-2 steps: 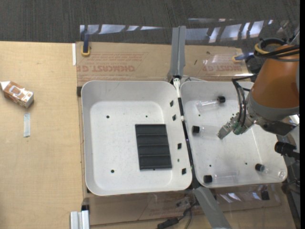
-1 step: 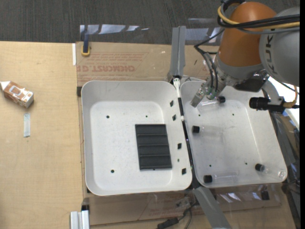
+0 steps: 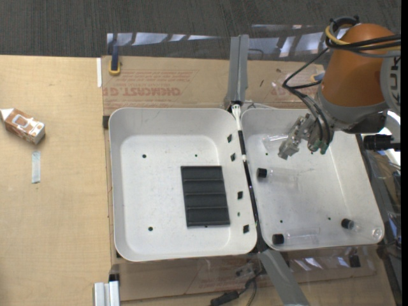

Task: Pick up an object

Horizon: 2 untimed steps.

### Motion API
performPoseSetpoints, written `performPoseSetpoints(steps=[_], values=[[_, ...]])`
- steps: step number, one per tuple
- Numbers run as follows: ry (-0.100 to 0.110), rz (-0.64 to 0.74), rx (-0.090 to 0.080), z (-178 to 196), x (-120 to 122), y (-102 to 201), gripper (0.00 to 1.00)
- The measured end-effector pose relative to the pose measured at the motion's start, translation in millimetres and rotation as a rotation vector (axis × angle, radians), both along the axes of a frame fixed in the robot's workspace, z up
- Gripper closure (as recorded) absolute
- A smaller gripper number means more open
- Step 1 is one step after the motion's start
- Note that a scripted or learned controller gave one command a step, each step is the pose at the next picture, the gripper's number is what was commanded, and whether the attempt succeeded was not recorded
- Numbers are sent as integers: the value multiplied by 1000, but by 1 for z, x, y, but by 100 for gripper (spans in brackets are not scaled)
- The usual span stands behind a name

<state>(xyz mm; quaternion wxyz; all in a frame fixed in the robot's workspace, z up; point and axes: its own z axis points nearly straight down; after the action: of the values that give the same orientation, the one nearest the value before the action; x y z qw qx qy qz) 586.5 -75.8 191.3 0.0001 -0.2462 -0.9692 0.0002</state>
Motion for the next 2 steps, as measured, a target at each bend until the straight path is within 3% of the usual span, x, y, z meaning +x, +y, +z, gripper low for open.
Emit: performPoseSetpoints(steps=[1, 2], values=[[-4, 259, -1, -27, 15, -75, 100], [-7, 495, -1, 43, 51, -97, 100]])
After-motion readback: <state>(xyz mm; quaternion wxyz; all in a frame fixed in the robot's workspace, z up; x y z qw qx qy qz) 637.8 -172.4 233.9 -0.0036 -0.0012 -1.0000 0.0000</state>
